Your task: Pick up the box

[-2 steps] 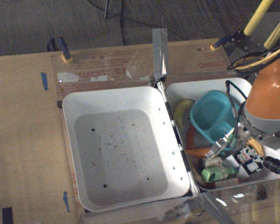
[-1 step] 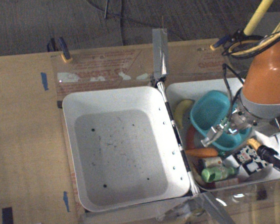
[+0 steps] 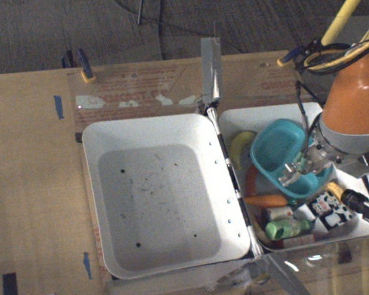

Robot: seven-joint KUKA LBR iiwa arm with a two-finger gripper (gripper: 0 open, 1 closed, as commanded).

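**Down over the right bin, box untouched**

Right now the gripper hangs low over the teal bowl in the right bin, its metal tip against the bowl's inner wall — whether it stands wide or narrow cannot be told from this angle, and nothing shows between its tips. The box, white with black patches, lies near the bin's front right corner, just below the bowl and apart from the gripper. Beside it to the left sit a green bottle and an orange carrot-like piece; a yellow-green curved object lies against the bowl's left side. The left bin sits alongside — its floor speckled with small marks.
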